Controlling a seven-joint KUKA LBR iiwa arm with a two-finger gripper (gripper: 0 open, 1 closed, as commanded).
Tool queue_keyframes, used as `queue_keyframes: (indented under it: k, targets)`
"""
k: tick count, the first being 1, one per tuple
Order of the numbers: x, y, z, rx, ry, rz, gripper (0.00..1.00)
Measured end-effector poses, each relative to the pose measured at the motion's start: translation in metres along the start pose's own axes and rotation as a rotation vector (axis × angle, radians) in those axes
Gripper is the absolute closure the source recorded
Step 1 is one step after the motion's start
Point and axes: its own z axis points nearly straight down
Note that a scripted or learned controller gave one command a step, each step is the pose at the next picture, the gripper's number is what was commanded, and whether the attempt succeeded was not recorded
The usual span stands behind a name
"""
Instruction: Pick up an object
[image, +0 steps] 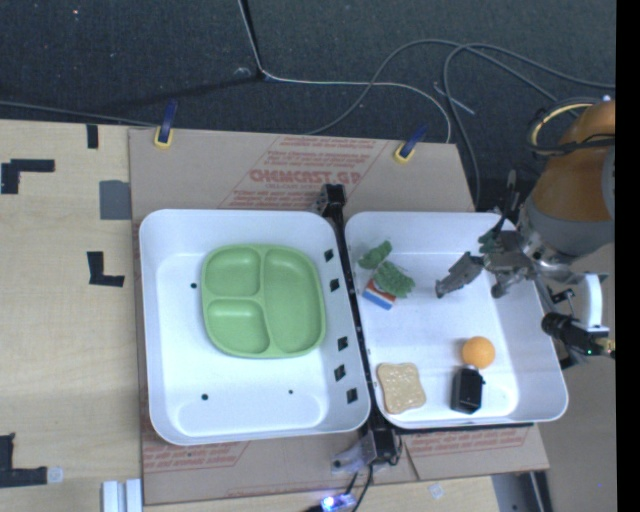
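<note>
1. The end effector (475, 277) is seen over the right bin (520, 232), fingers spread wide, nothing gripped between them.
2. An orange ball (479, 351) is spotted below it, just above a black block (466, 391).
3. A toast slice (401, 387) is placed near the divider.
4. Green pieces (386, 270) are seen up left.
5. A green divided plate (264, 301) is held by the left bin (160, 330).

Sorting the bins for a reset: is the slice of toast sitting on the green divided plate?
No, the toast lies in the right bin beside a black object, while the green plate is in the left bin.
</note>
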Motion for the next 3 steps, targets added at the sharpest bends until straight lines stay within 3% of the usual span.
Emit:
queue_keyframes:
  k: [1, 3]
  targets:
    - [0.000, 0.003, -0.005, -0.011, -0.002, -0.003, 0.00]
    - [-0.003, 0.018, 0.112, -0.009, -0.003, -0.003, 0.00]
